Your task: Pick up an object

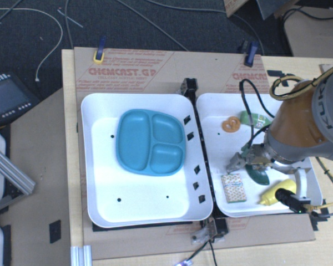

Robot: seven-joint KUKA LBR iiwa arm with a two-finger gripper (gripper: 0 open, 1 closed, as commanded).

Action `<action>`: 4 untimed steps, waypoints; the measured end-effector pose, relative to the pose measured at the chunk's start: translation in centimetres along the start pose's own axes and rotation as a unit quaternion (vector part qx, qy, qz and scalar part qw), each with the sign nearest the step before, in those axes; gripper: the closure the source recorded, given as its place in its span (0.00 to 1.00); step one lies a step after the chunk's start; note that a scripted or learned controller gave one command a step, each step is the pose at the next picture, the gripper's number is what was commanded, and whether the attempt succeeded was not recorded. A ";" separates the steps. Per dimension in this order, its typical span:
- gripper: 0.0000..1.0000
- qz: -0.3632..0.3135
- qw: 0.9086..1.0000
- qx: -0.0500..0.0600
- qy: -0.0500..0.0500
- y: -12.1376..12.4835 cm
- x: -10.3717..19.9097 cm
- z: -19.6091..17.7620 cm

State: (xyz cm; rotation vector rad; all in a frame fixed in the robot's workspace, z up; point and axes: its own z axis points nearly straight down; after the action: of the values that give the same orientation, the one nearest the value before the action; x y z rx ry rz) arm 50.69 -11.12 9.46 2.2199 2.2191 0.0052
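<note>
The right bin (217, 148) holds several small objects. An orange pretzel-shaped piece (231, 124) and a green item (254, 118) lie near its back. A checkered packet (233, 188) sits at the front, and a yellow object (277, 193) with a dark tip lies to its right. A dark teal object (260, 176) sits just in front of my gripper (250, 160), partly hidden by it. The gripper hangs low over the middle of the right bin, under the arm's orange band (297, 123). Nothing is visibly held.
In the left bin (100, 165) lies a blue divided plate (151, 142). A black divider with clips (197, 148) runs between the bins. Black cables (250, 101) loop over the back of the right bin. Cardboard surrounds both bins.
</note>
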 end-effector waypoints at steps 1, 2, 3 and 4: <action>1.00 -0.001 1.000 -0.001 0.001 0.1 0.1 -1.1; 1.00 0.000 1.000 0.000 -0.001 0.0 -0.2 -5.5; 1.00 -0.001 1.000 -0.001 -0.001 -0.3 -0.3 -11.7; 1.00 -0.001 1.000 -0.001 -0.001 0.6 0.4 -17.0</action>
State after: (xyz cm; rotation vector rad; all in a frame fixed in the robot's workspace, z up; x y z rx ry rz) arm 51.22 -10.77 26.43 2.2148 2.2202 0.0066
